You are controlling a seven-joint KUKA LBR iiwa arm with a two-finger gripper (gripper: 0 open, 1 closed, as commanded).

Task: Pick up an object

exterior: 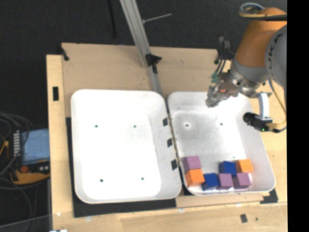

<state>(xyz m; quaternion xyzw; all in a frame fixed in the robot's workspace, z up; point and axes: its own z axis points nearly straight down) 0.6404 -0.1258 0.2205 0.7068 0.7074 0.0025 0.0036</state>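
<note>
Blocks: seven small cubes lie together at 5 o'clock in the right bin [251,129]: purple block [192,163], orange block [195,176], blue block [210,181], a second purple block [225,180], a third purple block [242,180], a second blue block [227,167], a second orange block [245,165].
Gripper [213,98]: hangs over the far rim of the right bin, at 12 o'clock from the blocks and well apart; its grip state cannot be told.
Writing: too small to read.
Left bin [118,144]: white, with dark dots.
Bench [96,66]: pale wood on dark floor.
</note>
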